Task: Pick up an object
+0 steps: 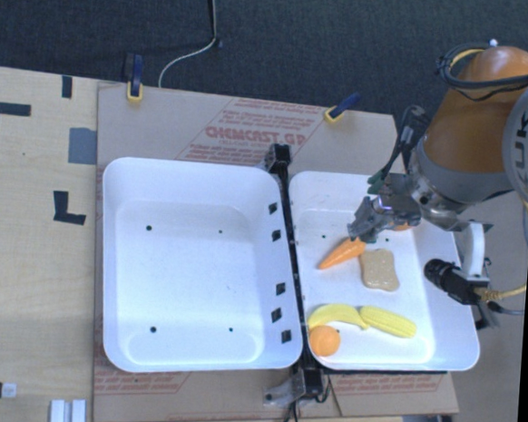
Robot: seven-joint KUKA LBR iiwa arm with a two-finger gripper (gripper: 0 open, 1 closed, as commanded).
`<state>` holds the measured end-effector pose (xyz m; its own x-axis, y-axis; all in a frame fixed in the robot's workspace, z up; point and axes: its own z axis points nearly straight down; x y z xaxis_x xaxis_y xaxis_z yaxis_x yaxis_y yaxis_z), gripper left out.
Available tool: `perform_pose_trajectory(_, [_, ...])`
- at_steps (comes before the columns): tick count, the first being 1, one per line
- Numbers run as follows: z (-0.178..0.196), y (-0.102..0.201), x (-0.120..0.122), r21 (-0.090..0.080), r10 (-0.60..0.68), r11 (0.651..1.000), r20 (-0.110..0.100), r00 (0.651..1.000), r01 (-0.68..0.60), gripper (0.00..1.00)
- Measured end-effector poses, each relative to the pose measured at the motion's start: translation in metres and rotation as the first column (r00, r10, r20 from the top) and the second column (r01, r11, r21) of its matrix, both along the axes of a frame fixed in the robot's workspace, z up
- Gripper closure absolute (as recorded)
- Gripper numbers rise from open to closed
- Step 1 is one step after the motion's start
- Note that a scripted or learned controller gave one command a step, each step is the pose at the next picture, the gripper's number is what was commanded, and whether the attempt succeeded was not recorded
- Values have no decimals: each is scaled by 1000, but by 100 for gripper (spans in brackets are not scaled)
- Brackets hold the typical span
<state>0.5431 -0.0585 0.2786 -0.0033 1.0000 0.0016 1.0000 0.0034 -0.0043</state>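
Camera view from above: we see two shallow white bins side by side on a bench. Our left bin [187, 263] sits at the centre of the frame; the right bin [435, 351] holds the objects. Our gripper [369, 225] hangs low in the upper part of the right bin, just above the thick end of a carrot [342, 254], which lies on the bin floor pointing lower left. We cannot tell how the gripper's hand is set. Just right of the carrot lies a tan biscuit [379, 270]. Lower down lie a banana [338, 315], a yellow corn cob [388, 322] and an orange ball [325, 341]. We judge the pick not yet done: every object rests in the bin, and grasping and lifting remain.
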Motion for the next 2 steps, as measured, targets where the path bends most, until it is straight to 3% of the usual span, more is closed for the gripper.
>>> perform_pose_trajectory(1, [197,-19,-44,-4,-3,1000,23,1000,3,100])
perform_pose_trajectory(2, [163,29,-29,-1,2,1000,2,1000,-2,100])
